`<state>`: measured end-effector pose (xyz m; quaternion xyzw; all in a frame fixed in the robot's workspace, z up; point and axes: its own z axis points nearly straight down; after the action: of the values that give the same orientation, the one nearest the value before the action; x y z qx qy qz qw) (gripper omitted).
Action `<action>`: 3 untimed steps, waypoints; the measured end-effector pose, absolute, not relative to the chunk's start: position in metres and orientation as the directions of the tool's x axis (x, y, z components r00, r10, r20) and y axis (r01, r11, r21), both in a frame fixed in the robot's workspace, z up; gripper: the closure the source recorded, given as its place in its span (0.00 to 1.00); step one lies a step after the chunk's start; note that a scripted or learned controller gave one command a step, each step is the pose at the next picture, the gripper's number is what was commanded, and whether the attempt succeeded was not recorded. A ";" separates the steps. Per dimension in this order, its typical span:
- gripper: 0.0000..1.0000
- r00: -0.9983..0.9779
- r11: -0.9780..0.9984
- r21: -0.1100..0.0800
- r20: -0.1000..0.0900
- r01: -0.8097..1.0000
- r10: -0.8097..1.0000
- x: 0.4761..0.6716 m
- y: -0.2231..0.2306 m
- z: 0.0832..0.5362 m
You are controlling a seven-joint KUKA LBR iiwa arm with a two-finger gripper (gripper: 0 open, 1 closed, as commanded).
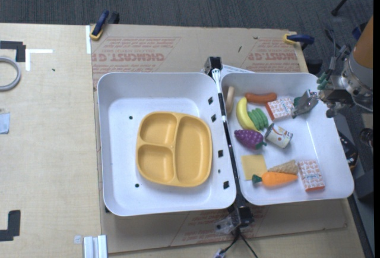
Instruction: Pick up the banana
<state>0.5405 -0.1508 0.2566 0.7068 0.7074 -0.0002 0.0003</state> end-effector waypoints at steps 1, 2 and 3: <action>0.00 -0.176 0.176 -0.001 0.000 0.984 0.984 0.578 -0.078 0.212; 0.00 -0.278 0.278 -0.002 0.000 0.960 0.960 0.593 -0.014 0.192; 1.00 -0.276 0.276 -0.001 -0.001 0.961 0.961 0.593 -0.015 0.202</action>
<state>0.5933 -0.0153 0.2017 0.6018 0.7987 -0.0007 0.0002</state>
